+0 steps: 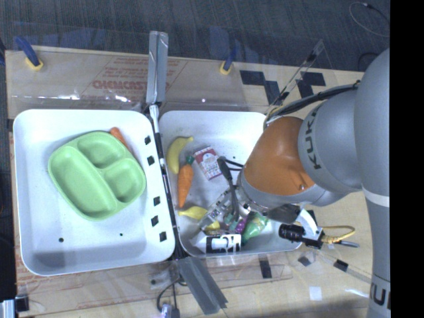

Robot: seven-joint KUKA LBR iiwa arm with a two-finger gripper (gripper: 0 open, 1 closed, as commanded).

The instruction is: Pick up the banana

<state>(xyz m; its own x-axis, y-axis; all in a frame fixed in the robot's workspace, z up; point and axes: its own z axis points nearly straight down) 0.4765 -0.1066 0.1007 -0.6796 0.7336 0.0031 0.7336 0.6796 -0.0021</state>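
Observation:
The banana (175, 153) is yellow and curved, and it lies in the right bin (255, 119) near its left wall, towards the back. My gripper (225, 212) hangs low over the front middle of that bin, among a cluster of small items. It is to the right of the banana and nearer the front, a good hand's width away and apart from it. The arm's orange band (275, 161) and grey wrist cover the bin's right half.
An orange carrot (185, 183) lies just in front of the banana, with a smaller yellow piece (193, 212) beyond it. A red-and-white packet (207, 161), a green item (254, 226) and a black item (224, 244) share the bin. The left bin (40, 244) holds a green divided plate (97, 173).

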